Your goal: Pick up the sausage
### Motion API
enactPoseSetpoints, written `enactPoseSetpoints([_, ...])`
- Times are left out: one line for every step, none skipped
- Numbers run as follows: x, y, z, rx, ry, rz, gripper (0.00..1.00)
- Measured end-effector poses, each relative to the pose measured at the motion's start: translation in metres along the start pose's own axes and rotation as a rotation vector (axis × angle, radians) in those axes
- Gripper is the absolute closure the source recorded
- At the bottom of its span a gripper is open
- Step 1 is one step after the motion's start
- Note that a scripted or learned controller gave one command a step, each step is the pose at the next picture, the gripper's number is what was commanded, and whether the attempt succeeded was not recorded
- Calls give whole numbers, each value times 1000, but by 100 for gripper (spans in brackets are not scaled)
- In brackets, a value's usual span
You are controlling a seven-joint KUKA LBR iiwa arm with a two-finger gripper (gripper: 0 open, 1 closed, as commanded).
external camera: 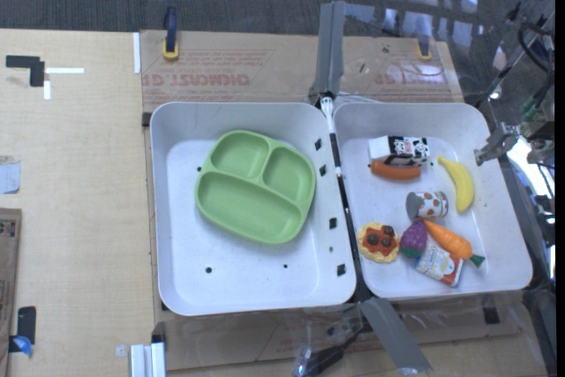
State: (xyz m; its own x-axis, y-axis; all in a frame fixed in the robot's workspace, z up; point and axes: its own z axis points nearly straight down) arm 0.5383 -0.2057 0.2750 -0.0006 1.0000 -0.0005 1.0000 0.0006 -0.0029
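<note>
We see two white bins side by side on the bench. The left bin (177, 278) holds a green plate (256, 186) with three parts. The right bin (508, 265) holds the toy food.

The sausage (395, 169) is the thing we want. It is orange-red and it lies in the far part of the right bin, closer to the wall shared with the left bin than to the outer wall. It is touching a small black and white box (399, 147) that sits just behind it. A yellow banana (459, 182) lies near it on the side toward the arm. Nearer the front edge of the bin we see a little can (429, 205), a carrot (450, 243), a pizza slice (380, 242), a purple thing (414, 237) and a small packet (438, 264).

The end effector (496, 147) hangs at the right edge of the right bin, above the wall. We cannot tell if it is spread or pressed together, as it is too small and blurry. It holds nothing that we can see.

The sausage lies to the left of the end effector, past the banana. Its long side runs left to right across the bin. We think the arm must reach in over the banana, then come down and pinch it across its short side.
</note>
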Motion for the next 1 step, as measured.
enactPoseSetpoints([30, -29, -72, -3, -1, -83, 0])
